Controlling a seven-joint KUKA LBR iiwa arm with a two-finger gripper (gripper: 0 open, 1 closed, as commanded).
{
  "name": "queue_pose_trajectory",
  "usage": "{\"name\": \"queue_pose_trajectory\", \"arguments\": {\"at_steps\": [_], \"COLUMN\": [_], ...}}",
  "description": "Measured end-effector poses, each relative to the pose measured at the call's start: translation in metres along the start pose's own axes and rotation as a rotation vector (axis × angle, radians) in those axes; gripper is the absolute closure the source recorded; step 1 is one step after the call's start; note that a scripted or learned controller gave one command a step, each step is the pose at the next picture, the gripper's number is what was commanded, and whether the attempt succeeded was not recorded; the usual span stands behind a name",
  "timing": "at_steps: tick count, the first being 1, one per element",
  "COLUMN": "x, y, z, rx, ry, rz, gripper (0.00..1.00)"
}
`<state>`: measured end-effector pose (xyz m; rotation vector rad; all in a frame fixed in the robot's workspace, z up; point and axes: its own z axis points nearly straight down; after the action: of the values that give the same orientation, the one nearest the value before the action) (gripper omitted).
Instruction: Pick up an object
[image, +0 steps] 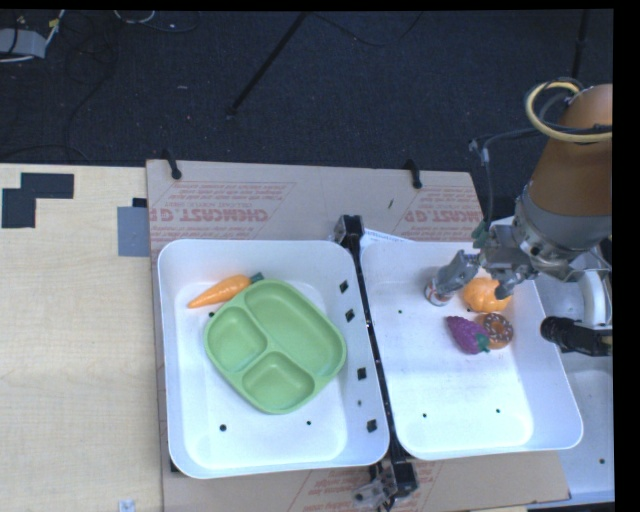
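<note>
My gripper hangs low over the back of the right bin, its two fingers spread wide and open. An orange toy fruit lies between the fingers, close to the right one, with a gap to the left fingertip. Just in front of it lie a purple toy and a small brown doughnut-like toy, touching each other. An orange carrot lies in the left bin at its back left.
A green divided plate fills the middle of the left bin, next to the carrot. A black divider runs between the bins. A black part juts in at the right bin's right edge.
</note>
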<state>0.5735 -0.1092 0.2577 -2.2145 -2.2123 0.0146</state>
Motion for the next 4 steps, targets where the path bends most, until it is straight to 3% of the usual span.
{"name": "queue_pose_trajectory", "arguments": {"at_steps": [1,4], "x": [0.0,0.012], "y": [0.002,-0.002], "z": [-0.007,0.169], "rx": [-0.013,-0.006], "ry": [-0.002,0.0], "rz": [-0.002,0.0], "gripper": [0.0,0.0]}}
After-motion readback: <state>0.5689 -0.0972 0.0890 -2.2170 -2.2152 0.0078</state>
